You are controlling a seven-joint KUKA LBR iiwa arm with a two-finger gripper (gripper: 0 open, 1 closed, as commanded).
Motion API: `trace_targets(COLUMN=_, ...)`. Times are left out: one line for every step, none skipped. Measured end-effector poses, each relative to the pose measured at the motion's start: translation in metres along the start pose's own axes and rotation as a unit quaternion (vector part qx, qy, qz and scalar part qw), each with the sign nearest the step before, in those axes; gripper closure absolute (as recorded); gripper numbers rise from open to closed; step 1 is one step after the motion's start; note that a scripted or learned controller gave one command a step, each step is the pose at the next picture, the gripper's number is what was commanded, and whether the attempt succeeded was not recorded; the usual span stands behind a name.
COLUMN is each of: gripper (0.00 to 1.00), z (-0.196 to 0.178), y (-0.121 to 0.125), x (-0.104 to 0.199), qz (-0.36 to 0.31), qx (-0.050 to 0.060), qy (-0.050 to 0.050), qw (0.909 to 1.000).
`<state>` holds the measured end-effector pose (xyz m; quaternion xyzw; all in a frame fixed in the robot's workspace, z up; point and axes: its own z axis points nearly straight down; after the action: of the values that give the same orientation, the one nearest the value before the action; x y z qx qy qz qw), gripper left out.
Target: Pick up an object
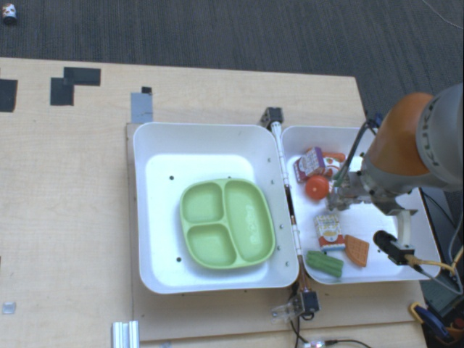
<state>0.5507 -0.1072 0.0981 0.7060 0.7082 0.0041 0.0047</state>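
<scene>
**Gripper low in the right bin, among the small items**

The grey arm [424,147] enters from the right edge of the frame, its orange band above the wrist, and its gripper [338,198] sits low over the middle of the right bin [428,263]. Whether it is released or clenched cannot be told from here.

The left bin [148,216] holds 1 thing: a green 3-compartment plate [228,223] at its centre, with nothing in its compartments.

The right bin holds 5 small items. The red ball [317,188] lies just left of the gripper and looks like the nearest candidate. A purple-and-red packet [313,162] lies toward the upper left of it. Below the gripper sits a small white packet [328,230], long axis running up-down in the frame, with an orange cracker [357,251] to its lower right and a green block [324,264] at the bin's lower edge.
</scene>
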Motion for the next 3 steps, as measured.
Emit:
trace_targets(gripper=0.0, z=0.0, y=0.0, x=0.0, qz=0.0, qx=0.0, qy=0.0, qw=1.0)
trace_targets(gripper=0.0, z=0.01, y=-0.045, x=0.022, qz=0.001, qx=0.0, qy=-0.001, qw=1.0)
trace_targets(gripper=1.0, z=-0.001, y=-0.043, x=0.022, qz=0.001, qx=-0.002, qy=-0.001, qw=1.0)
